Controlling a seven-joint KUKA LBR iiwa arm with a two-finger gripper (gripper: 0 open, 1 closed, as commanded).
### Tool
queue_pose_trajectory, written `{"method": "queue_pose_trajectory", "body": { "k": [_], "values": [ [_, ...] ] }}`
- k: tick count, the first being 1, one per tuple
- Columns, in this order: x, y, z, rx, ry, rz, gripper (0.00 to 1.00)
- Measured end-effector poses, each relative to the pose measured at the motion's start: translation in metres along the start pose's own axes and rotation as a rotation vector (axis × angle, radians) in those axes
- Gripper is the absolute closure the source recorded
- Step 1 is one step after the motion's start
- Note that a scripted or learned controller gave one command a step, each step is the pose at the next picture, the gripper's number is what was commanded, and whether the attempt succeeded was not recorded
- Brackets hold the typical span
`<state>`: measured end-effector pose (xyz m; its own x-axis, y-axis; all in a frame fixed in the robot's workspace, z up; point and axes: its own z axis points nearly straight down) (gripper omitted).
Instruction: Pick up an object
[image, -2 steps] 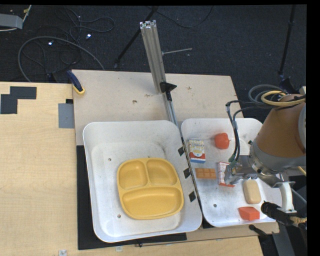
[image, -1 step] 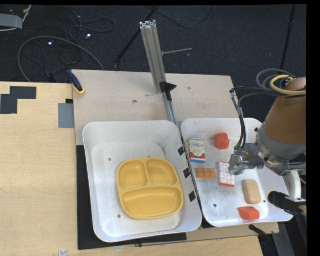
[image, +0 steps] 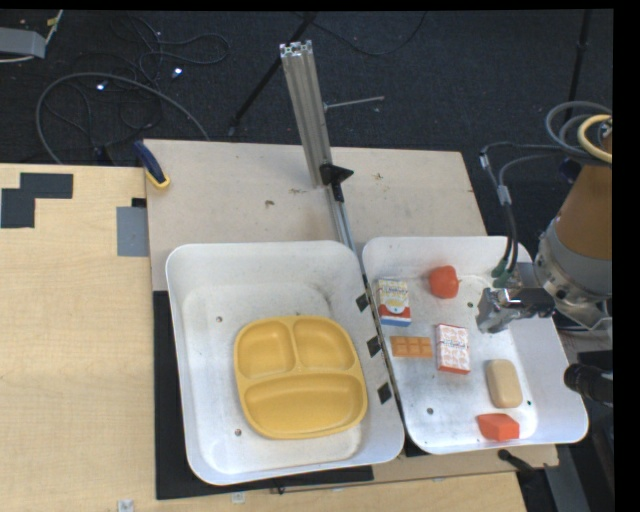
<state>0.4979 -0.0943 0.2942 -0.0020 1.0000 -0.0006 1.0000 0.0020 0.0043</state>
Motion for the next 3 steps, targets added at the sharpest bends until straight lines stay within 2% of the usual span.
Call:
{"method": "queue_pose_trajectory", "body": {
  "k": [1, 2, 3],
  "values": [
    [0.049, 0.031, 0.005, 0.006, 0.002, -0.003, 1.00],
    [0.099, 0.048, 0.021, 0.008, 0.002, -0.003, 1.00],
    [0.134, 0.083, 0.030, 0.006, 0.001, -0.002, 1.00]
  ]
}}
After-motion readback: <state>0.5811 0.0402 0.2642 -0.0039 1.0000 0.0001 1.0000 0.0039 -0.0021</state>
